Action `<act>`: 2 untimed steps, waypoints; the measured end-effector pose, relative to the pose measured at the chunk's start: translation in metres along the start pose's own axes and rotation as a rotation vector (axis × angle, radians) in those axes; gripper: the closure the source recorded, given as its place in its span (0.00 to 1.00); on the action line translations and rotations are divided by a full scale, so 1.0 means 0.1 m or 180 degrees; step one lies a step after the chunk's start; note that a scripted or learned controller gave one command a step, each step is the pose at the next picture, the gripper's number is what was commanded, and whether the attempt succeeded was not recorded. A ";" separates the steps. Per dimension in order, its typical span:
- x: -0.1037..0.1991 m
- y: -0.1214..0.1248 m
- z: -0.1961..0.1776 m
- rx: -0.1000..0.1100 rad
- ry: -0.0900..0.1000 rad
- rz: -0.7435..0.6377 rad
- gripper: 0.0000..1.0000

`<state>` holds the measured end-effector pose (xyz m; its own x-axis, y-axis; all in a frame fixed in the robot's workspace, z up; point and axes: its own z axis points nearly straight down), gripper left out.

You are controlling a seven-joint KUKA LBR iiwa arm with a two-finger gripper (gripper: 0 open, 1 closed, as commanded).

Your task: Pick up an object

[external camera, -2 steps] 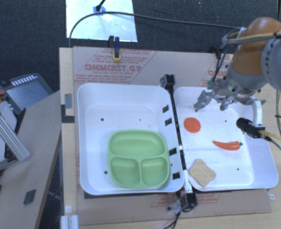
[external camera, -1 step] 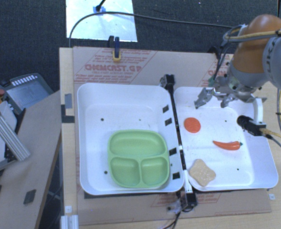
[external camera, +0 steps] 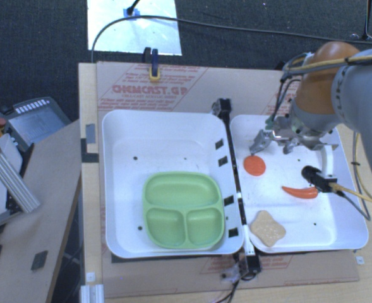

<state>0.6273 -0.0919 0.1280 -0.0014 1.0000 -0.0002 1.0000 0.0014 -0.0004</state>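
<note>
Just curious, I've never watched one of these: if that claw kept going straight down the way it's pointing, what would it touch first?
Probably the orange disc: the gripper hangs just above it in the right bin. Depth is unclear, so it might meet bare floor beside it.

Floor: I see dark, speckled carpet (external camera: 34, 36) across the top and left

Floor patch: a pale, shiny rectangular sheet (external camera: 132, 17) lies on the carpet, with a black cable (external camera: 119, 23) curving over it

Bench: a tan board (external camera: 88, 169) topped by brown cardboard (external camera: 151, 88) printed in red lettering

Clamp: a black and yellow clip (external camera: 153, 65) at the cardboard's far edge

Left side: I make out a second tan table (external camera: 31, 232), an aluminium rail (external camera: 9, 175) lying on it, and a grey device (external camera: 37, 122) behind

Light: even, soft overhead glare on the sheet
</note>
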 end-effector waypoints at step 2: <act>0.01 0.04 0.29 -0.0031 0.0002 0.0000 1.00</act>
<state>0.6309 -0.0913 0.0987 -0.0014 1.0000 0.0005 1.0000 0.0014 0.0094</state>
